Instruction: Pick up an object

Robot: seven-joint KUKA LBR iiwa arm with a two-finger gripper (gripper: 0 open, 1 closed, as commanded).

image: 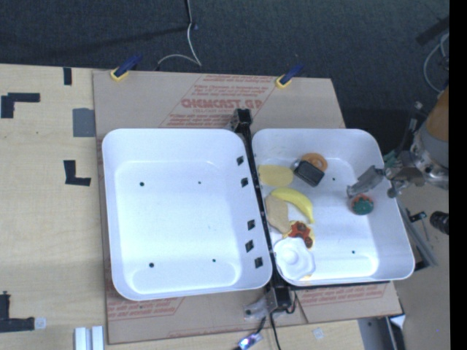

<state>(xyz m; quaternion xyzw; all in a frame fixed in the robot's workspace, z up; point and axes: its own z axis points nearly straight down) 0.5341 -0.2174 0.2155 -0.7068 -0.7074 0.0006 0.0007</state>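
My gripper (378, 184) hangs over the right edge of the right bin (343, 137), fingers apart and nothing between them. A small green and red ball (362, 205) lies just below its left fingertip (360, 184). Further left in this bin lie a black block (309, 172) against an orange ring (316, 159), a pale yellow lemon-like piece (275, 175), a banana (295, 201), a tan slab (278, 214), a small red piece (300, 231) and a white rounded object (293, 257).
The left bin (131, 148) stands beside the right one, joined along a black clipped seam (252, 195). Both rest on a cardboard sheet (211, 97). The arm's wrist (430, 162) and cables sit beyond the right rim.
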